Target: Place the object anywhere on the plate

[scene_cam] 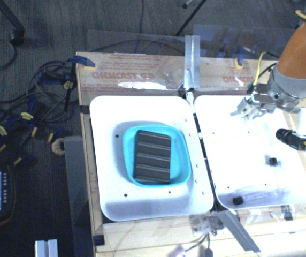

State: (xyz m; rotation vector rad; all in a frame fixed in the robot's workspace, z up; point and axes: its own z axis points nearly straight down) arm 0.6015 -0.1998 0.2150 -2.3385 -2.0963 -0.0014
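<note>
- Dark grey and ribbed, the block lies flat on the blue plate, roughly at its middle, long side running near to far.
- The plate sits in the left bin, with white floor showing all round it.
- The right bin touches the left one along the middle seam; small dark specks lie on its floor toward the near and right side.
- The hand hangs over the far right part of the right bin, well apart from the block; I cannot tell how wide it stands, and nothing shows in it.
- Both bins rest on a cardboard-lined counter.
</note>
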